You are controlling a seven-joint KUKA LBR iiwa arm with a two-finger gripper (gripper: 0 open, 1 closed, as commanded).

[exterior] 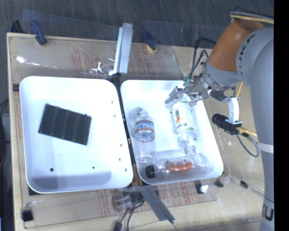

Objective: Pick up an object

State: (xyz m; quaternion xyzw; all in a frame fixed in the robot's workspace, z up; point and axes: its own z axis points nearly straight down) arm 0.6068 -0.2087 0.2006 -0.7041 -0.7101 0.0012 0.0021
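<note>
While the gripper point(185, 96) hangs open, the right bin point(156, 96) holds three bottles point(144, 134), left bin point(62, 165) one black panel point(65, 124).

Two shallow white plastic bins side by side on tan board surface point(62, 59). L bin point(62, 165): flat black ribbed rectangular panel point(65, 124), lying slightly askew in rear-left part. R bin point(154, 93): clear plastic water bottle w/ blue-and-white label point(144, 134) by left wall, cap to rear; clear bottle w/ black cap and orange contents point(178, 166) lying crosswise along front wall. Grey metal bar point(123, 49) stands at rear betw. bins. Blue clamps at back edge: one left point(38, 32), one nearer centre point(149, 41). Dark grey carpet point(111, 4) behind.
</note>
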